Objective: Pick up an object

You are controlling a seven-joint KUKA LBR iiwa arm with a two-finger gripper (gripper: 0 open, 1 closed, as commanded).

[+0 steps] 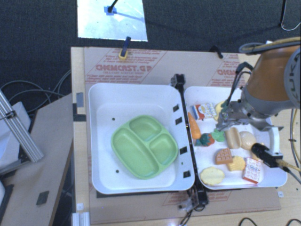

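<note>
Down in the right white bin [282, 178], the gripper [225, 121] hangs over a green round toy [218, 136] (jaw state cannot be told); the green divided plastic plate [144, 146] lies left.

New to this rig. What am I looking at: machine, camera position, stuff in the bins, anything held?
One camera looks down at a slant on two white bins. The grey and orange robot arm reaches in from the right, its gripper low over the right bin. The left bin holds a green divided plate. The right bin holds small toy foods, among them a carrot, a waffle and a pale round piece. Nothing visibly sits between the fingers; their state is unclear.
</note>
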